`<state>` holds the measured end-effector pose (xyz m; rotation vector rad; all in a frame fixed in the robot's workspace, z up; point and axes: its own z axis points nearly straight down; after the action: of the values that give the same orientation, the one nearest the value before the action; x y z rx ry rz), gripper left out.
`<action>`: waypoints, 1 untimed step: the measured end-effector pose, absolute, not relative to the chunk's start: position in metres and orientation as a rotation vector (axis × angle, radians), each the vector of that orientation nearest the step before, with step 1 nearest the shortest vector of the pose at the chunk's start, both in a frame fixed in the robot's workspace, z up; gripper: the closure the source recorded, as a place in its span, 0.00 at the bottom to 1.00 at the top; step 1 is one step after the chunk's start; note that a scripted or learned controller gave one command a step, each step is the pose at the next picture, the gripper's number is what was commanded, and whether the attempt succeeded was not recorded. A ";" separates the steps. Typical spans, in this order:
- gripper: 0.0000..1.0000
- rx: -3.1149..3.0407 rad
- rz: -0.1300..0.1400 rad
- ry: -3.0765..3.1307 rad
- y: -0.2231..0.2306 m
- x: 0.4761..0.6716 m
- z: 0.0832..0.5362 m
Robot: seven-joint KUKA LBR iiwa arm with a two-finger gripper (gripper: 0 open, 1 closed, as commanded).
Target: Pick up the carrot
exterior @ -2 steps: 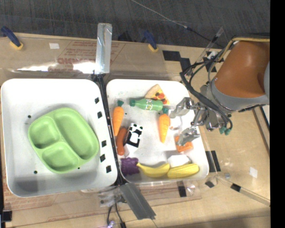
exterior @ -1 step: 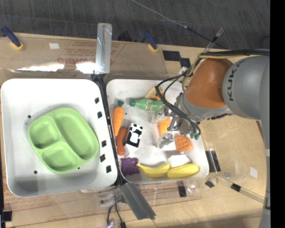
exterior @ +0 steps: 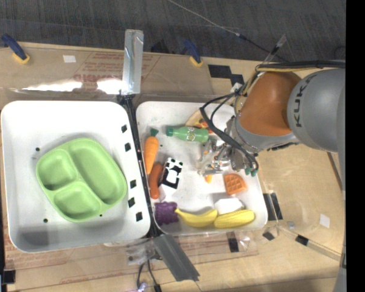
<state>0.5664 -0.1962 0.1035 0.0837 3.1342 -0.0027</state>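
On your left, a white bin (exterior: 12, 163) holds a green divided plate (exterior: 80, 178). In the right bin (exterior: 176, 109), the carrot (exterior: 151, 153) lies against the left wall, beside a black-and-white block (exterior: 172, 173). A green bottle (exterior: 188, 134) sits above, a banana (exterior: 196, 216) below. Further right, the end effector (exterior: 222, 160) hovers low over the bin, well apart from the carrot; you cannot tell its opening.

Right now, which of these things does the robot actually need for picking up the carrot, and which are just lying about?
Needed:
carrot
tool

Lying about:
green bottle
banana
corn
waffle
purple toy
black-and-white block
green tray
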 end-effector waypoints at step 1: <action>1.00 -0.364 -0.003 3.113 -0.138 0.593 0.203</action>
<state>0.5934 -0.1381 0.2025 -0.3643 3.1133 -0.0028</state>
